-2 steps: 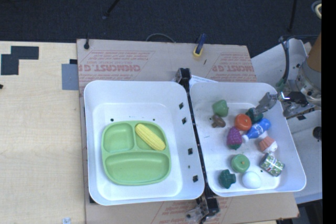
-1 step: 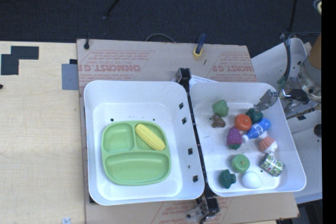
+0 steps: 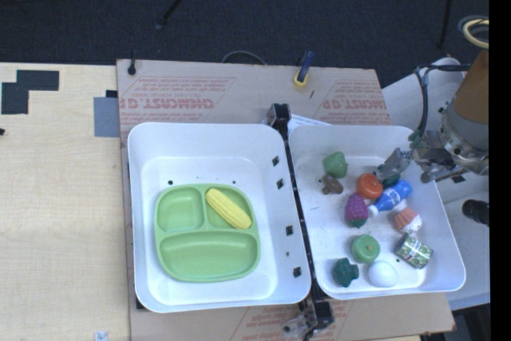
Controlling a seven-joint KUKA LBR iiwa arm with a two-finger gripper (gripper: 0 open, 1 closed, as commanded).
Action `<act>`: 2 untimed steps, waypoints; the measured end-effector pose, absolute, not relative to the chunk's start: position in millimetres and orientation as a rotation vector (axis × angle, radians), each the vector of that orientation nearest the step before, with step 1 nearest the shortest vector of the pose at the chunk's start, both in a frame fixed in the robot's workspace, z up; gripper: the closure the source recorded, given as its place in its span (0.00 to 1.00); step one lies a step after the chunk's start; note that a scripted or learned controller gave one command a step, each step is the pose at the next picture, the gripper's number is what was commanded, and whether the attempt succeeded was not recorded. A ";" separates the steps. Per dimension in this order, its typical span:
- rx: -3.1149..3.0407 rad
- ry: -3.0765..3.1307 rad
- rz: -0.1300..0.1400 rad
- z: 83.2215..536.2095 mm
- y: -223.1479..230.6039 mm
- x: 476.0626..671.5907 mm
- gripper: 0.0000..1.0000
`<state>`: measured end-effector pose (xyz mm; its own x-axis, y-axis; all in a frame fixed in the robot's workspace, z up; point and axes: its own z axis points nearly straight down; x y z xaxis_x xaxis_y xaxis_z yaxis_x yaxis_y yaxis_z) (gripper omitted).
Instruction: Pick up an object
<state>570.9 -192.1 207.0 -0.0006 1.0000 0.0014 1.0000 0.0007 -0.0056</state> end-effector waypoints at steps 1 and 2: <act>-2.217 -2.218 0.004 143.6 -187.5 570.4 0.00; -2.237 -2.233 -0.012 112.8 -189.7 576.6 0.00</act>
